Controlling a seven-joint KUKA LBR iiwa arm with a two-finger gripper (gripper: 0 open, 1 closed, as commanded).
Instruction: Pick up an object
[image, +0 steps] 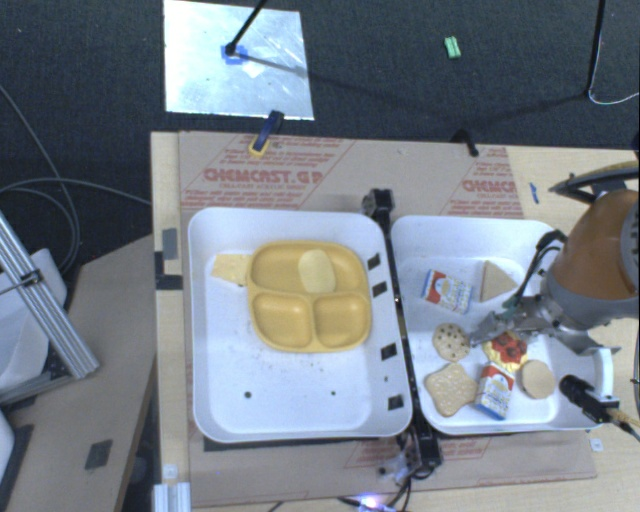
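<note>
The pizza slice lay in the right bin, crowded by a cookie and carton. The gripper hovered there; its grip state was unclear. Closing could snag neighbours.

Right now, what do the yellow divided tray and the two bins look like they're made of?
The yellow divided tray looks like moulded plastic, matte, with rounded compartment edges. The left bin and right bin seem thin formed white plastic, smooth with soft sheen and rolled rims, though that's a guess.
</note>
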